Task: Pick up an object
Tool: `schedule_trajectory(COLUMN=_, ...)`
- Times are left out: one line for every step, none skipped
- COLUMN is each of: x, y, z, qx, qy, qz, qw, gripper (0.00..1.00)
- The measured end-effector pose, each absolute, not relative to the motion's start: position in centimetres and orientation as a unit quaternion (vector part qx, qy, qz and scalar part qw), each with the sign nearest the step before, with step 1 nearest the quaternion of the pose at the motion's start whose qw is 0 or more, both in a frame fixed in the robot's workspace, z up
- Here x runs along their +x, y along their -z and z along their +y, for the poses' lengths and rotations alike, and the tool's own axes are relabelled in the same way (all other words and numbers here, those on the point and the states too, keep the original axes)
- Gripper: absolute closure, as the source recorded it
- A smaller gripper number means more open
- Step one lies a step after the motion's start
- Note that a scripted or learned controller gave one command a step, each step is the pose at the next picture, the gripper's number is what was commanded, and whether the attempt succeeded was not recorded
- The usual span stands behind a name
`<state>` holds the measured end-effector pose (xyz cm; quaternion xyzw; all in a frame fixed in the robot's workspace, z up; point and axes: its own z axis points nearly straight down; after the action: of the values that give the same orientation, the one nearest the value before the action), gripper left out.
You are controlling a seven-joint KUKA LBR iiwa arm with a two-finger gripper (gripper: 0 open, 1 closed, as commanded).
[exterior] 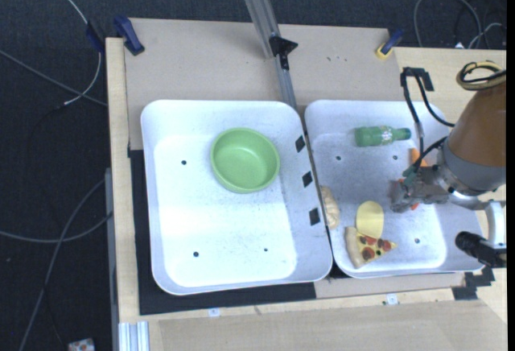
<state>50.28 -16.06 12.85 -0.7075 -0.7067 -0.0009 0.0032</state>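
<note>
In the right bin (346, 168) lie a green bottle (381, 135) on its side near the back, a yellow rounded piece (370, 219) in the front middle, and a pizza slice (366, 248) just in front of it. A tan bread-like piece (330, 207) rests against the bin's left wall. My gripper (405, 197) is low over the bin floor, right of the yellow piece and apart from it. The orange-banded wrist (481, 140) rises behind it.
The left bin (173, 220) holds a green bowl (245, 159) near its back right. A metal pole (261, 7) slants in from the top to the gap between the bins. Black cables (414, 100) hang near the arm at the right.
</note>
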Motion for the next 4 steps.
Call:
schedule_trajectory(x=50.3, y=-17.3, z=-16.4, qx=-0.707, qy=0.0019, qz=-0.707, qw=-0.003, gripper=1.0)
schedule_trajectory(x=50.4, y=-23.1, z=-15.3, qx=-0.706, qy=0.0024, qz=-0.708, qw=-0.002, gripper=1.0)
schedule_trajectory(x=50.6, y=-29.8, z=-14.9, qx=-0.706, qy=0.0039, qz=-0.708, qw=-0.004, gripper=1.0)
schedule_trajectory(x=51.0, y=-29.7, z=-8.8, qx=-0.705, qy=0.0005, qz=-0.709, qw=0.003, gripper=1.0)
